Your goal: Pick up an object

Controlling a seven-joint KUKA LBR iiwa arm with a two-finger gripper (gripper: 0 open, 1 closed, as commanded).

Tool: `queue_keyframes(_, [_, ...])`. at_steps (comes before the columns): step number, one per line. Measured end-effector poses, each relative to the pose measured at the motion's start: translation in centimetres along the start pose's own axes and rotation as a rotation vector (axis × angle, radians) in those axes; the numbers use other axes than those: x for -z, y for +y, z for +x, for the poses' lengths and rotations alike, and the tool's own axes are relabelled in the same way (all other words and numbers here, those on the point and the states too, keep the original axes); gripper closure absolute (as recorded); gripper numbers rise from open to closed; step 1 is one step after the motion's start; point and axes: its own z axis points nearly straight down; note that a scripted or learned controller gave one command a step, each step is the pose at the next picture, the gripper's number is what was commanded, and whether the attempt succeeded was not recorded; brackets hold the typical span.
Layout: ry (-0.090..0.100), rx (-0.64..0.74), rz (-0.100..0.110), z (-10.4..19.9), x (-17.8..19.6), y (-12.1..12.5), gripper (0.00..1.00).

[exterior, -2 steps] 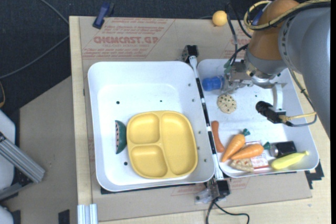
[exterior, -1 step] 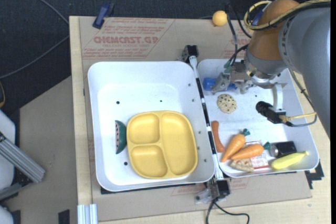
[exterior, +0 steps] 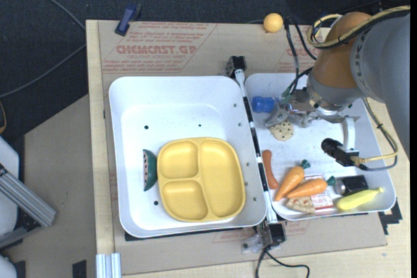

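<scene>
My gripper hangs low in the upper part of the right bin, open with nothing between its fingers. A round tan cookie lies just below the fingertips. A blue block sits close to the gripper's left. Further toward the front of the bin lie a red sausage, two orange carrots, a pizza slice, a yellow banana and a small black block.
The left bin holds a yellow divided plate and a watermelon slice at the plate's left edge. An orange ball and a blue clip lie on the bench behind the bins.
</scene>
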Motion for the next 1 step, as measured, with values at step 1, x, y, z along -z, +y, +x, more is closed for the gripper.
queue_keyframes(1, [0.000,0.000,0.000,-0.25,0.01,-2.32,0.00])
